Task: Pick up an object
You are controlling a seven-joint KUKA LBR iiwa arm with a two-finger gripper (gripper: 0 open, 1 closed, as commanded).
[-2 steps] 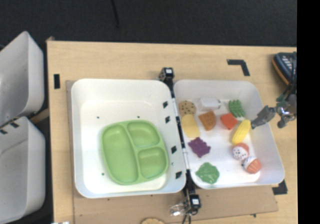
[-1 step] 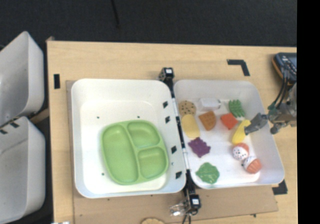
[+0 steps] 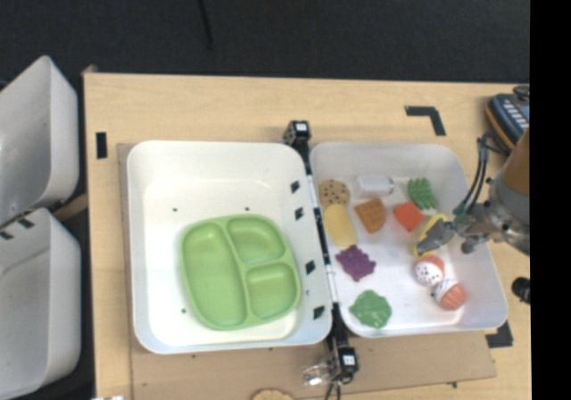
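The right bin holds several small toys: a speckled cookie, a white piece, a green ridged piece, a brown-orange block, a red-orange piece, a yellow oblong, a purple cluster, a green leafy piece and a white-and-orange figure. My gripper reaches in from the right, low over the bin's right side. Its tip is right at a small yellow-and-grey item. Whether it touches that item is unclear.
The left bin carries a light green divided plate. A black clip sits at the top of the seam between the bins. The arm's orange band and cables stand at the right edge, above the right bin's wall.
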